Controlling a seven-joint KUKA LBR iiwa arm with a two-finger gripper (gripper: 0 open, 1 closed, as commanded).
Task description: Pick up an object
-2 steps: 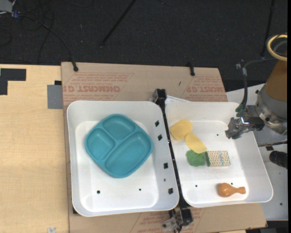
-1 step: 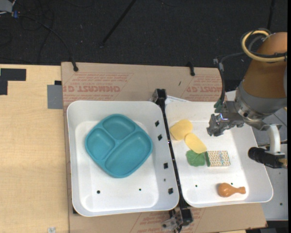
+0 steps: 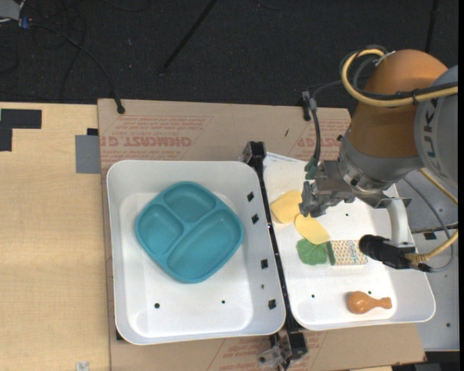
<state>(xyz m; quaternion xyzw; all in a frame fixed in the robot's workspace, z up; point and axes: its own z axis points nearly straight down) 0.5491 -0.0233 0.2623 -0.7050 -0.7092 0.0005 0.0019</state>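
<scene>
Gripper (image 3: 315, 201) sits low in the right bin (image 3: 417, 304), over the yellow pieces (image 3: 288, 205) at that bin's 10 o'clock; jaws' opening can't be told. The pieces look light, thin and slick, so an edge pinch probably suits better than a flat one.

A teal divided plate (image 3: 189, 231) lies in the left bin (image 3: 131, 315), apparently flat.

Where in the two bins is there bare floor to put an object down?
Left bin: bare strip along its near edge, below the teal divided plate. Right bin: bare floor near the front left, left of the orange toy. Crowded under the tool: yellow pieces, green piece, patterned block.
</scene>
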